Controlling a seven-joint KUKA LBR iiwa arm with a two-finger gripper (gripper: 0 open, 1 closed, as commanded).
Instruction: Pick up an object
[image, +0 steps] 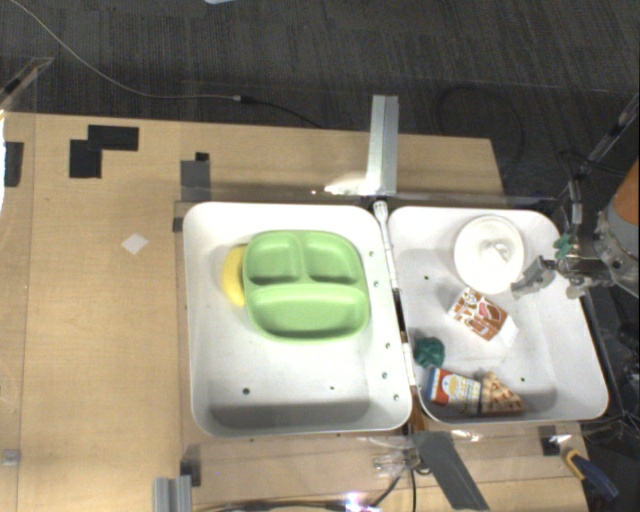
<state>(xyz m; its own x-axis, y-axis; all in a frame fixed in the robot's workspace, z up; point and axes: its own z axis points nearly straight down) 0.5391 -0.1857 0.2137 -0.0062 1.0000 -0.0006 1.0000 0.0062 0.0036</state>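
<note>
The right bin (590, 385) holds a white bowl (489, 250) at the back. A small brown-and-white packet (479, 314) lies in the middle, a teal lump (429, 351) sits near the left wall, and a printed carton (472, 391) lies on its side at the front. My gripper (555, 283) hangs over the bin's right side, to the right of the bowl and packet. Its fingers (530, 280) are spread open with nothing between them. In the left bin (210, 390), a green divided plate (303, 283) partly covers a yellow object (232, 276).
A metal post (384, 145) rises behind the seam between the bins. Black markers (100, 148) lie on the wooden bench at the back left. The arm's wrist and cables crowd the right bin's right edge.
</note>
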